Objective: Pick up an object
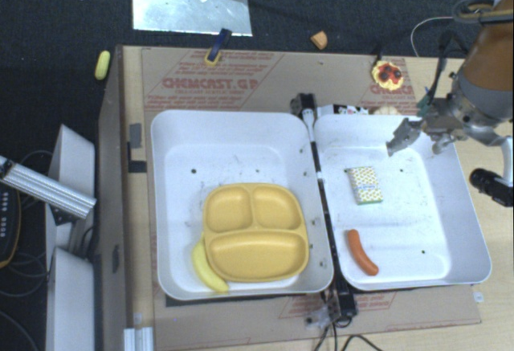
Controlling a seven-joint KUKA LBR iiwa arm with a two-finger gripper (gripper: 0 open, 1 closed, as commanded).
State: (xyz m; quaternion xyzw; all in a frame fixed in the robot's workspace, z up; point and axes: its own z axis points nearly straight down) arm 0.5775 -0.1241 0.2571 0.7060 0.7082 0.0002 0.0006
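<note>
orange sausage lies nearest in the right bin, patterned block mid-bin. gripper hovers at the far rim, fingers spread, nothing held. best bet: centre over the block, descend straight.

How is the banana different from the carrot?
The banana is yellow; the carrot is orange. The banana curves, while the carrot is nearly straight. The banana lies in the left bin, tucked against the yellow tray; the carrot lies in the right bin, touching nothing else. Both are long, thin toy foods lying flat near the front of their bins.
</note>
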